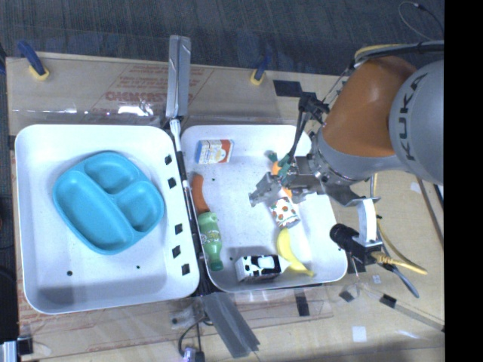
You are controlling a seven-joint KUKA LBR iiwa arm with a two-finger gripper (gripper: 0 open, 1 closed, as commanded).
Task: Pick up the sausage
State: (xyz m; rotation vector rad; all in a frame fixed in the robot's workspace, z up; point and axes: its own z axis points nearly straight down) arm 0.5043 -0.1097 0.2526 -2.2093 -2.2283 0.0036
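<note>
1. The sausage (198, 192) lies in the right bin (249, 138), tight against that bin's left wall, long axis running along the wall. This placement leaves little room on the wall side, so a grasp probably needs the fingers to close across the ends or from above with care.
2. A green bottle (210, 239) lies just below the sausage along the same wall, near or touching its lower end; contact cannot be confirmed.
3. The claw (270, 189) hangs over the middle of the right bin, well apart from the sausage. Whether its fingers are spread or pressed together cannot be told, and nothing is visibly between them.
4. Just beside the claw sits a small patterned cup (285, 213); a banana (290, 252) and a black-and-white carton (259, 266) lie near the bin's lower edge. A small box (213, 151) rests near the upper left corner.
5. The left bin (45, 277) carries a blue divided plate (109, 200).
6. Both bins rest side by side on a pale desk (83, 89), with a metal bar (178, 78) above the seam between them. Dark carpet lies beyond the desk's far edge.
7. Judged status: the pick has not begun; the arm must travel left toward the wall.
</note>
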